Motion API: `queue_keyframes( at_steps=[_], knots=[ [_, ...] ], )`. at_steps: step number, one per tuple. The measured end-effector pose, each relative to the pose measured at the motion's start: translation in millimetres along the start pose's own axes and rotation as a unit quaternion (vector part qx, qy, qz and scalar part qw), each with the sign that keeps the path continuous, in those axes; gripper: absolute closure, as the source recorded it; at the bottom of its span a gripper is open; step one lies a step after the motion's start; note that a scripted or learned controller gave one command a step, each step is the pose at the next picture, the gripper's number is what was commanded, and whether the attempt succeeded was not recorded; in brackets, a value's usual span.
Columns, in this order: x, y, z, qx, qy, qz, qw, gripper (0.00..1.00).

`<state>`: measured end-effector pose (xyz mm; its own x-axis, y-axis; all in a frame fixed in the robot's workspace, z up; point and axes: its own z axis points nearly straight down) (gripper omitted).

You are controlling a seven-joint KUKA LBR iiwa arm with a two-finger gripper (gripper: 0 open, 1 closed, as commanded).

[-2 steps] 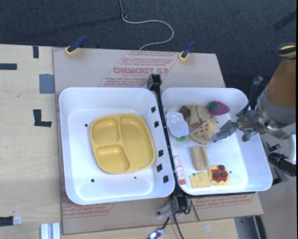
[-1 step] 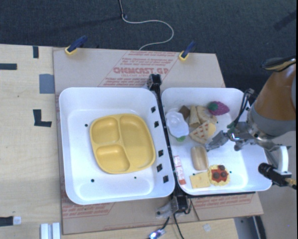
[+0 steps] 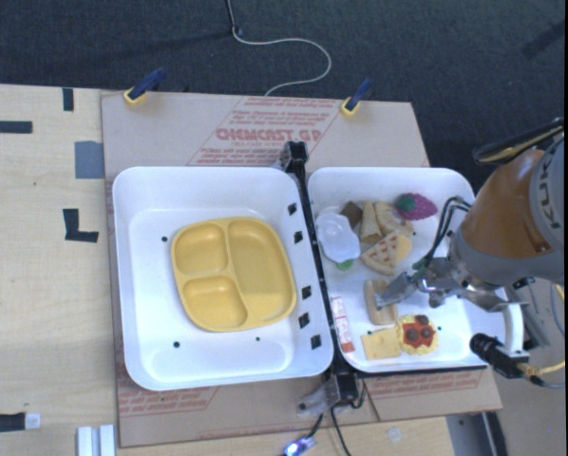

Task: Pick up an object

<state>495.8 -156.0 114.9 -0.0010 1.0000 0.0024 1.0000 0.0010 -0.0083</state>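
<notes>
Though whether the jaws (image 3: 398, 291) stand apart cannot be told, the tan food piece (image 3: 379, 302) lies just at their seven o'clock, its long axis running twelve to six.

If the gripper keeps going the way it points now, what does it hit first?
Most likely the tan toy food piece just ahead of the gripper, which points left across the right bin. Height is hard to judge, so it could pass above.
</notes>
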Motion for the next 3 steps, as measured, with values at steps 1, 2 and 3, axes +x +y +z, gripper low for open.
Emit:
queue_keyframes(
  at_steps=[1,2,3],
  knots=[
    [1.2,0.2,31.8,-0.003,-0.001,0.000,1.0000,0.00],
    [0.3,0.3,20.0,-0.004,-0.002,0.000,1.0000,1.00],
    [7.5,5.1,-39.7,-0.006,-0.002,-0.001,1.0000,1.00]
  ],
)
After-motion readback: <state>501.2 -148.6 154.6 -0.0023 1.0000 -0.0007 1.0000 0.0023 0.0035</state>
